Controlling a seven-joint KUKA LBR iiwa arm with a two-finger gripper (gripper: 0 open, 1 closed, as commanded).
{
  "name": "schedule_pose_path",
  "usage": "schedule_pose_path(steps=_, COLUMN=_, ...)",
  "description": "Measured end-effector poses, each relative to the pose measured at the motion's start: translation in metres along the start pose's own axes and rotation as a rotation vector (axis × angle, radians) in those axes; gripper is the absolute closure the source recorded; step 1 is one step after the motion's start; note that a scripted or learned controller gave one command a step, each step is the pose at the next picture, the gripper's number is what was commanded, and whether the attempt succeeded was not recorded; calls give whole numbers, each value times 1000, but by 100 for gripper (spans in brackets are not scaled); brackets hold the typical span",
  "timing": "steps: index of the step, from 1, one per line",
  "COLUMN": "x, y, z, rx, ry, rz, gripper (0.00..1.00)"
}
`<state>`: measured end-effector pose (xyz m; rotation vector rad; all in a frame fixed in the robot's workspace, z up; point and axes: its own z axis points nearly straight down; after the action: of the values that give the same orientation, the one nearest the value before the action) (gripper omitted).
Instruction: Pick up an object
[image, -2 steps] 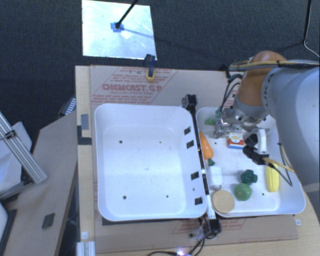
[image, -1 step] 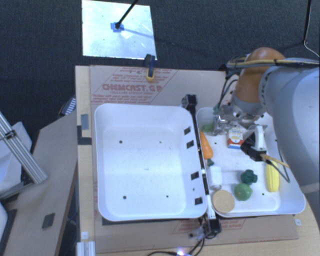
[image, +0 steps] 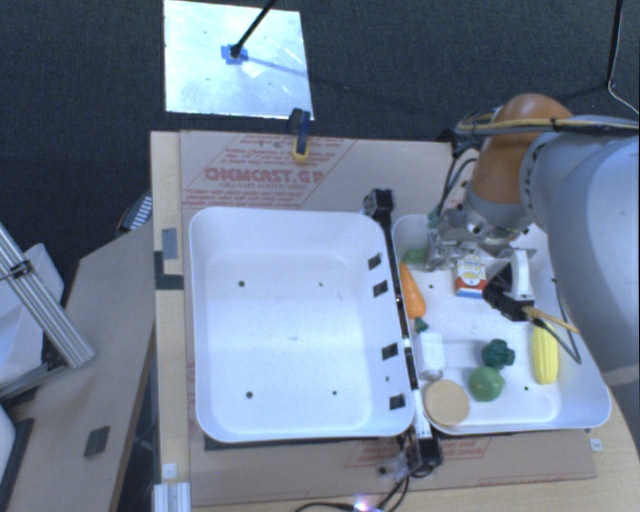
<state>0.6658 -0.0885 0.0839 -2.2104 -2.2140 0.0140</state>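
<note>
My gripper (image: 438, 252) hangs low over the far left part of the right bin (image: 580, 405), under the grey arm with its orange band. Just left of it lie an orange carrot (image: 412, 290) and a small green thing (image: 414, 257). A small white and orange carton (image: 470, 276) stands just right of the gripper. Nearer the front are a white cylinder (image: 431, 351), a tan disc (image: 446, 402), a green apple (image: 486, 384), a dark green broccoli piece (image: 497, 352) and a yellow corn cob (image: 544, 356).
The left bin (image: 290, 320) sits beside the right one, with black clips along the shared wall (image: 392, 300). A white piece (image: 520, 270) lies right of the carton. The arm covers the right bin's far right corner.
</note>
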Motion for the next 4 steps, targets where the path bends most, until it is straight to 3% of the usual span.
schedule_pose_path(steps=2, x=1, y=0, z=0, rx=-1, ry=-4, rz=1, gripper=100)
schedule_pose_path(steps=3, x=137, y=4, z=-109, rx=-30, ry=3, rz=-15, gripper=100)
schedule_pose_path(steps=4, x=211, y=2, z=-36, rx=-14, ry=-1, rz=-9, gripper=100)
